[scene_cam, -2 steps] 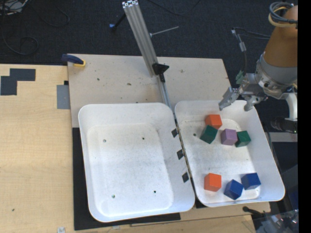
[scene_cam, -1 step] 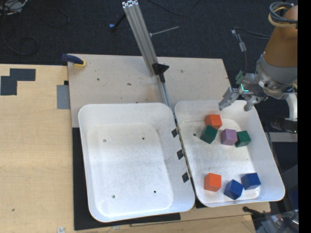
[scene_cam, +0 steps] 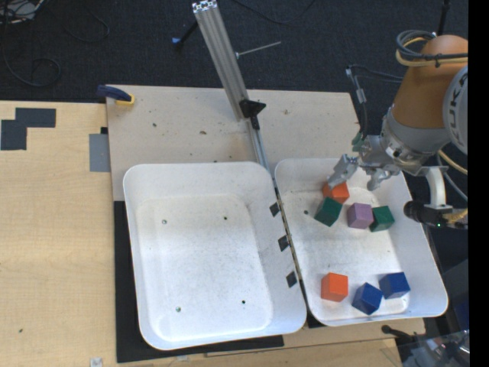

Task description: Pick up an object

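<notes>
Orange is the colour of the block [scene_cam: 336, 191] that sits right under the claw [scene_cam: 359, 176]. The claw hangs over the far part of the right bin [scene_cam: 428, 281]. Its two grey fingers [scene_cam: 341, 170] are spread apart, one on the left and one on the right. The left finger points down at the orange block and looks like it touches the top of it. The block is not between the fingers, so the claw is not holding anything.

Just near of that block lies a dark green block [scene_cam: 328, 212], touching it or almost so. To the right of the dark green one is a purple block [scene_cam: 360, 215]. A second green block [scene_cam: 382, 218] sits tight beside the purple one, on its right. These four make a small bunch in the far half of the right bin.

At the near end of the same bin are three more blocks. Another orange block [scene_cam: 334, 286] is on the left. Two blue blocks [scene_cam: 367, 297] [scene_cam: 394, 284] sit close together to its right.

The left bin [scene_cam: 153, 182] is white with little dark specks on its floor. Both bins rest on a pale board [scene_cam: 176, 125]. A silver bar [scene_cam: 223, 56] slants up from the place where the bins meet. The arm [scene_cam: 428, 90] comes in from the right, with its orange band above the grey wrist.
</notes>
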`<state>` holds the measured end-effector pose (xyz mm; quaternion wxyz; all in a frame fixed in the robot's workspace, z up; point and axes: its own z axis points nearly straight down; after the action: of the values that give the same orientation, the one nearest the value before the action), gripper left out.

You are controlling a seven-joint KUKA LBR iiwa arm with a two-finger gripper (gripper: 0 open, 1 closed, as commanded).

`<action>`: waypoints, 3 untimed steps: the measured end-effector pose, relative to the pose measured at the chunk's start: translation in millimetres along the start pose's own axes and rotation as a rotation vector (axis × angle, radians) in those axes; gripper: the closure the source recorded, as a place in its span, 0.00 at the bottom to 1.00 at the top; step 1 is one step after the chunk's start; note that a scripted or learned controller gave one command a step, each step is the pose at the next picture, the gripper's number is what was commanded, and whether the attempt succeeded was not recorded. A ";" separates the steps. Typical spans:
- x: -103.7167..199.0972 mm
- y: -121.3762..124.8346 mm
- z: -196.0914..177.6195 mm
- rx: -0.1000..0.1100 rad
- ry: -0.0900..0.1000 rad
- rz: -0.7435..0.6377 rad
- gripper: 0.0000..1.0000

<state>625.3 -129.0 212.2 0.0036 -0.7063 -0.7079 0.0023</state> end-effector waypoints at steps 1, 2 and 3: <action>-2.7 5.9 61.5 0.001 -0.001 0.002 0.00; -1.6 5.7 114.7 -0.003 -0.001 0.003 0.00; -3.0 5.4 103.0 -0.003 -0.001 0.009 1.00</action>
<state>629.8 -131.8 109.1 0.0023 -0.7094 -0.7048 0.0015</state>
